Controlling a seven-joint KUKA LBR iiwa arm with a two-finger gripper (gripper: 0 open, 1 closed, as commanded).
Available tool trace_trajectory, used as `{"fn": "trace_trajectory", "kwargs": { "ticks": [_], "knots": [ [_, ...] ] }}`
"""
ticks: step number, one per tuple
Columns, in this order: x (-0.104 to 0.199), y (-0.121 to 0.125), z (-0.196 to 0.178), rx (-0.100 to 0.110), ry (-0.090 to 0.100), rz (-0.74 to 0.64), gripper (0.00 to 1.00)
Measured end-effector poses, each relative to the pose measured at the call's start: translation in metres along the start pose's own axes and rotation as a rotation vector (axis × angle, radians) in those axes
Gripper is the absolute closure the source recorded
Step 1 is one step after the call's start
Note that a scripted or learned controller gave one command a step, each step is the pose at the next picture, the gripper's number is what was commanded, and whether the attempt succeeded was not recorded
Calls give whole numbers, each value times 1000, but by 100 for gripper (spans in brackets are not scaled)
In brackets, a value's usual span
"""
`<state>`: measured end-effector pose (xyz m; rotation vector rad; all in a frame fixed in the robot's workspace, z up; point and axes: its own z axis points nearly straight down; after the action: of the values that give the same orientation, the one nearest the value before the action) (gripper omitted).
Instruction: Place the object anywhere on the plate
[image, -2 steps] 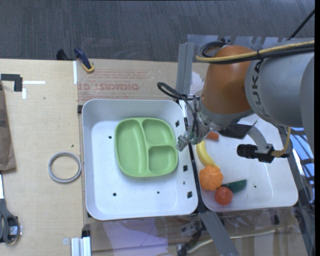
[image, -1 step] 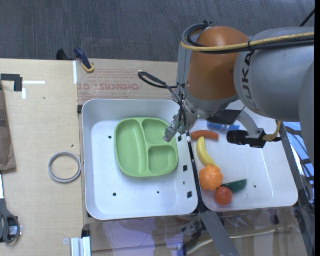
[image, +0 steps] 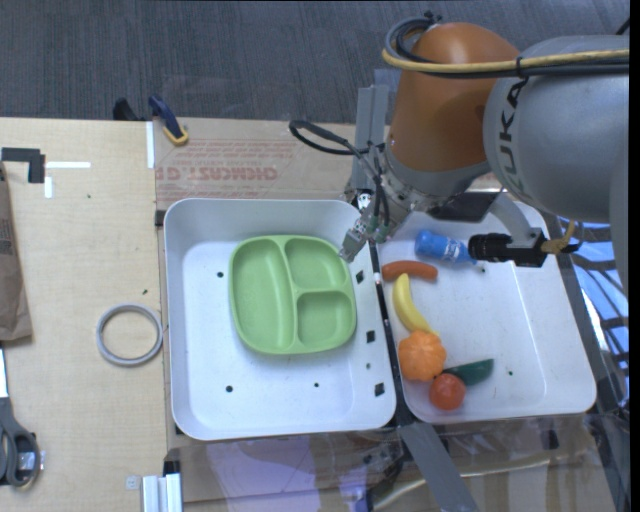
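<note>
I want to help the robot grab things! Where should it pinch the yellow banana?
Probably the banana's middle, coming straight down from above. It lies flat, long and thin, so the fingers could close across its narrow width. Its lower end touches the orange, and the hot dog sits near its top.

Arm (image: 520, 110) hides right bin's (image: 540, 390) far rim.

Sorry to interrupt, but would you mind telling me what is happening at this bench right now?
A robot arm reaches in from the right, and its gripper hangs over the top right edge of the green plate in the left bin. I see nothing between its fingers. The plate has nothing on it. The toy food lies in the right bin: a blue bottle, a sausage, a banana, an orange, a tomato and a dark green piece.
</note>
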<state>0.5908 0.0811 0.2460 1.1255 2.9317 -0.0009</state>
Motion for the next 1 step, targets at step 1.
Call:
{"fn": "trace_trajectory", "kwargs": {
  "ticks": [1],
  "knots": [
    [30, 29, 9, 2, 1, -57, 100]
  ]
}}
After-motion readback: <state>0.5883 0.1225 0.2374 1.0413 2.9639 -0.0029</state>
